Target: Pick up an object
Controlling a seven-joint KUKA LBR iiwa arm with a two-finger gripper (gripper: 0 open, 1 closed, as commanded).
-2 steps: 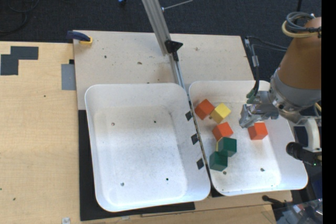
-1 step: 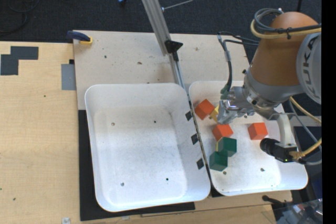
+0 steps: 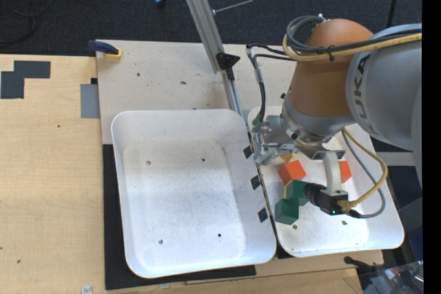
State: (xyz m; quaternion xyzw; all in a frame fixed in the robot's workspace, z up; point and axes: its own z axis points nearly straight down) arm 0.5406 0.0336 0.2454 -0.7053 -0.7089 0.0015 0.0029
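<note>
Green block (image 3: 288, 208): the nearest object, lying in the right bin (image 3: 344, 239) close to that bin's left wall, free on the floor.
Landmark: the right bin, the one under the arm; every place below is given against it.
Orange block (image 3: 294, 169): also in the right bin, just beyond the green block, near or touching it; I cannot tell which.
Second orange piece (image 3: 344, 171): in the right bin, toward its right, partly hidden by a cable.
Pincer (image 3: 275, 142): low over the far left part of the right bin, just beyond the orange block; whether it is open or closed cannot be told, and nothing is seen between its tips.
Left bin (image 3: 179, 189): just beside the right bin, touching or nearly so along the shared edge.
Arm (image 3: 331, 93): looms above the far half of the right bin.
Counter (image 3: 158, 79): carries both bins, stretching beyond them.
Step in hand: judged as the approach, no grasp made yet.
Next move: likely needs the pincer centred over one block, clear of its neighbour, before it closes.
</note>
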